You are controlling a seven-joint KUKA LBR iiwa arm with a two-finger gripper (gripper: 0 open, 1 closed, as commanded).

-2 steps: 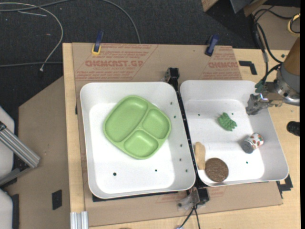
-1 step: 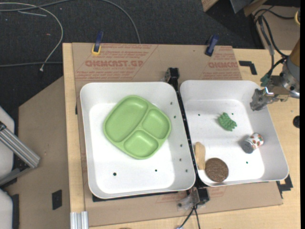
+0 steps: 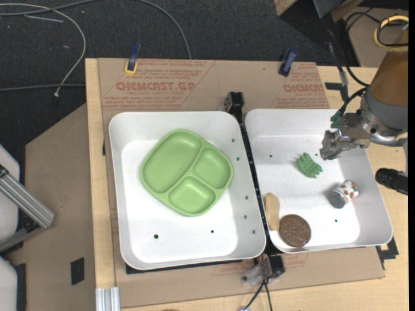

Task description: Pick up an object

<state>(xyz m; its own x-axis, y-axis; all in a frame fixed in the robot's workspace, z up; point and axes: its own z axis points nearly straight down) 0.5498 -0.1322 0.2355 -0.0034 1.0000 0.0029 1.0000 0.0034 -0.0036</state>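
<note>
Front edge of right bin [image 3: 363,241]: brown round disc [image 3: 294,230] against the near wall, with a tan oblong piece [image 3: 272,210] just beside it on the left.
Small grey-and-white object [image 3: 342,194]: right of the disc, nearer the bin's right wall, with red spots on its pale end.
Green ridged object [image 3: 309,164]: mid-bin, lying free on the floor.
My gripper [image 3: 329,149]: above the right bin, just right of the green ridged object, not touching it; nothing between my fingers; how far apart they stand, I cannot tell.
Left bin [image 3: 126,193]: holds a green three-compartment tray [image 3: 187,172], set at an angle.
</note>
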